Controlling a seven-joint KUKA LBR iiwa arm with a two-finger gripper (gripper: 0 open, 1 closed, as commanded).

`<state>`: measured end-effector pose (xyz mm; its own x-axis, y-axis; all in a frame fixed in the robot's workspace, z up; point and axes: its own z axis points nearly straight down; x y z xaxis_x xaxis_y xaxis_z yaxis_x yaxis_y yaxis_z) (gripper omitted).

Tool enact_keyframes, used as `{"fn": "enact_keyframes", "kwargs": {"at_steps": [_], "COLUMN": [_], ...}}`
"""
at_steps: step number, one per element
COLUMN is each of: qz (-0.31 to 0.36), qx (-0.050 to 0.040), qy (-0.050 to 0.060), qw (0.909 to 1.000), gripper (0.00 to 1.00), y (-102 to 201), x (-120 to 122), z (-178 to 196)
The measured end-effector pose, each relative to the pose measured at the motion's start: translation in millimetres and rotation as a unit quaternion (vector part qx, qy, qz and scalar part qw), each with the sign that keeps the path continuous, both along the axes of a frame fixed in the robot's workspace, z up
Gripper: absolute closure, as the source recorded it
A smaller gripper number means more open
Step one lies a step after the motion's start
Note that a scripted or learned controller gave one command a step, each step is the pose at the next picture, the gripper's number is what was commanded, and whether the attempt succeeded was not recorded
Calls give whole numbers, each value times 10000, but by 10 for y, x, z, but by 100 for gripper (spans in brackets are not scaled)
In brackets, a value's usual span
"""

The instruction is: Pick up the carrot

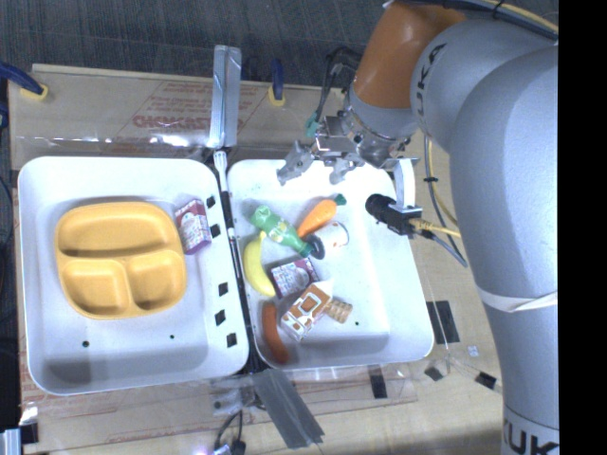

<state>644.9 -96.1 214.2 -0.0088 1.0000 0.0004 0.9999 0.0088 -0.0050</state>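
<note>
Brown bench board (114, 102) underlies two shallow white bins set side by side, with a grey metal strip (226, 93) standing at the seam between them. Over the far edge of the right bin (403, 282) hangs the gripper (318, 164), its two grey fingers (294, 165) spread wide apart with nothing between them. Above it the arm (474, 112) shows its orange band (403, 50) and broad grey body.

Just below the gripper, toward the near side of the bin, lies the carrot (318, 216), tilted, its green top pointing away from the bench's middle; it is close to the fingertips but apart from them. Beside the carrot, further from the arm, a green bottle (278, 229) lies slantwise, and a banana (254, 265) curves along the bin wall below it. Nearer the front edge sit a small dark packet (292, 275), a red and white carton (305, 313), a waffle-like brown piece (339, 309) and a reddish sausage-shaped item (272, 333).

Well away from the gripper, the left bin (38, 282) holds a yellow divided tray (120, 257) and a small maroon packet (193, 225) just beside it.
</note>
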Motion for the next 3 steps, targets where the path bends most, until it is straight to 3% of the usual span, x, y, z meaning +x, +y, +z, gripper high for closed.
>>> {"fn": "enact_keyframes", "kwargs": {"at_steps": [1, 2, 3], "qz": [277, -203, 160], "qx": [6, -10, -2], "qy": [1, -12, -18], "qw": [9996, 9998, 9999], "gripper": [0, 0, 0], "y": [106, -819, -1051], "x": [91, -112, 125], "z": [-222, -59, -1222]}}
